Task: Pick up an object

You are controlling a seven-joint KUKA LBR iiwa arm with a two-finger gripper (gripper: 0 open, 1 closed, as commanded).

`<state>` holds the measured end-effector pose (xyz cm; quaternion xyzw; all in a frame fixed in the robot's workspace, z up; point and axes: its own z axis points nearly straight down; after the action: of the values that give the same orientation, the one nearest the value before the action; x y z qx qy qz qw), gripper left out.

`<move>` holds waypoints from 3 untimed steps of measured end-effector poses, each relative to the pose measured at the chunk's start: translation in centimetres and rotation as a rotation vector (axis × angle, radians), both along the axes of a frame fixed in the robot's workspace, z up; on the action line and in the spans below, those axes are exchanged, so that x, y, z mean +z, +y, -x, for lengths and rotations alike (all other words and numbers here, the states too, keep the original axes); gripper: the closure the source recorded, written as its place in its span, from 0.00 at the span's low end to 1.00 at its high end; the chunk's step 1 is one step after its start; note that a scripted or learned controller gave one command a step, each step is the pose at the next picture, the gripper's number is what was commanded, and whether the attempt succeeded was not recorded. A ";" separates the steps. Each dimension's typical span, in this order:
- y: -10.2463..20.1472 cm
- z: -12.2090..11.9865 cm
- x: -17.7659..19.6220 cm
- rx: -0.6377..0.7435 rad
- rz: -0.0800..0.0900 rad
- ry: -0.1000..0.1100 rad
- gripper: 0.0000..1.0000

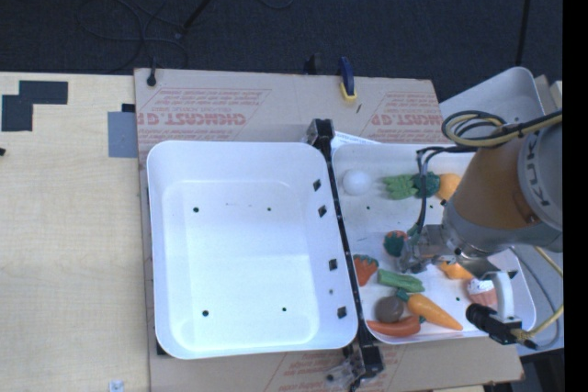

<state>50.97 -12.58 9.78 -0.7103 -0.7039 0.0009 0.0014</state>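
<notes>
**Hand low in the right bin, grasp unconfirmed**

You have the shallow white left bin [239,243] beside the shallow white right bin [367,197], which holds the toys. The grey arm with its orange band [496,188] reaches in from the right, putting the hand [418,251] among them. Whether it's open or closed, you can't tell. Just beside it lie a green pod-shaped toy [400,281], an orange carrot-shaped toy [434,311] and, farther off, a white ball [356,183].

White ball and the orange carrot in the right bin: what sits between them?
In the camera view, between the white ball and the carrot lie bare bin floor, then a small red-and-teal piece and a green pod-like toy.
</notes>
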 end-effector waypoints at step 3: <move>8.4 -11.0 41.0 0.014 0.001 -0.018 1.00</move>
<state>62.00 -4.14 50.79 -0.7053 -0.7088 -0.0051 -0.0054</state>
